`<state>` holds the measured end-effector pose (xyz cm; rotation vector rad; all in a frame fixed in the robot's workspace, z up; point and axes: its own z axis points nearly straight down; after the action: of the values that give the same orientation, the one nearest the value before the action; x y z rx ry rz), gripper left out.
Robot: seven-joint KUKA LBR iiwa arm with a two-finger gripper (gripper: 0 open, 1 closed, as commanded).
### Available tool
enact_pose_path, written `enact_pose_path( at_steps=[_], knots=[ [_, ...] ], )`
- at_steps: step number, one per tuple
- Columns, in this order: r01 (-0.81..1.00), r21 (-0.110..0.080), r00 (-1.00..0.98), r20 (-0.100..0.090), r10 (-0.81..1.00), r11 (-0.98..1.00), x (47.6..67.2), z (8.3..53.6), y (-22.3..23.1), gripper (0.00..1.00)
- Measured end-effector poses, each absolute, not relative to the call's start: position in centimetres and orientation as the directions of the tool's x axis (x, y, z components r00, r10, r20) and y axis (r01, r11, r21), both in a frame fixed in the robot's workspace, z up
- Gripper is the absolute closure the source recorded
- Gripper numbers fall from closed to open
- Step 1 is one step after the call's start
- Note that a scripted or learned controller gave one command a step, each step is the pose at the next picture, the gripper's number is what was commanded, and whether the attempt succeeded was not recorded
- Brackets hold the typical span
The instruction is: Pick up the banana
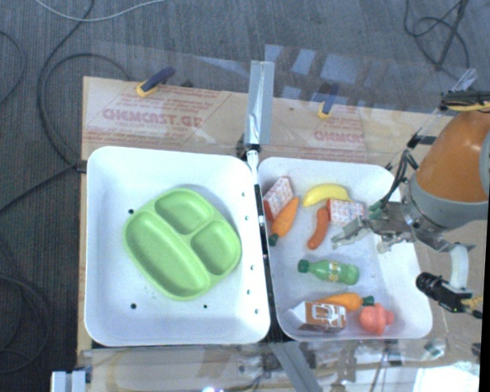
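Observation:
A yellow banana (326,193) lies curved near the far side of the right bin (405,284), between a small red-and-white carton (277,196) and another red-and-white box (344,211). My gripper (361,230) hovers just right of and below the banana, over the right part of the bin, its fingers spread open with nothing between them. The orange-banded wrist (454,166) rises behind it at the view's right.
The right bin also holds an orange carrot (285,217), a red chili (319,228), a green bottle (330,272), a brown packet (323,314), a second carrot (344,301) and a red-orange fruit (374,319). The left bin (106,307) holds a green divided plate (183,243).

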<state>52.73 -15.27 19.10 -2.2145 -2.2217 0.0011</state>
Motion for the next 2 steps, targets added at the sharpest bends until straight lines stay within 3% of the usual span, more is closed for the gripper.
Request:
enact_pose_path(
  at_steps=[1,2],
  knots=[
    [0.999,-0.004,0.046,0.001,0.999,-0.046,57.1,21.2,-11.0,0.00],
    [0.992,0.022,0.121,-0.006,0.993,-0.121,63.3,10.4,-18.6,0.00]
  ],
)
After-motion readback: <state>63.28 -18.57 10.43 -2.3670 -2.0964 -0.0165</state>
